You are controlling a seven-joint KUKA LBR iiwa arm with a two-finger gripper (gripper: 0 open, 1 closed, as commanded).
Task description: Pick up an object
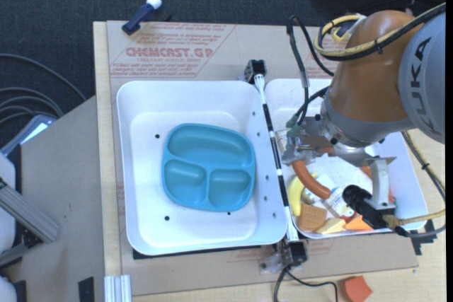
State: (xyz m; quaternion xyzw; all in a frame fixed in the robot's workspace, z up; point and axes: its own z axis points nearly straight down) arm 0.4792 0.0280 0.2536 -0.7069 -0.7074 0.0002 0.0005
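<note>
Arm over rt bin (417,184), gripper (303,146) low by toy food pile; open/closed: can't tell. Hot dog (313,180) just below it. Blue tray (209,166) in lt bin (134,152).

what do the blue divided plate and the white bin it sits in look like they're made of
Blue divided plate: likely moulded plastic, smooth with a soft sheen, rounded compartment ridges. Left white bin: probably thin formed plastic, glossy, with rounded corners and a rolled rim.
</note>
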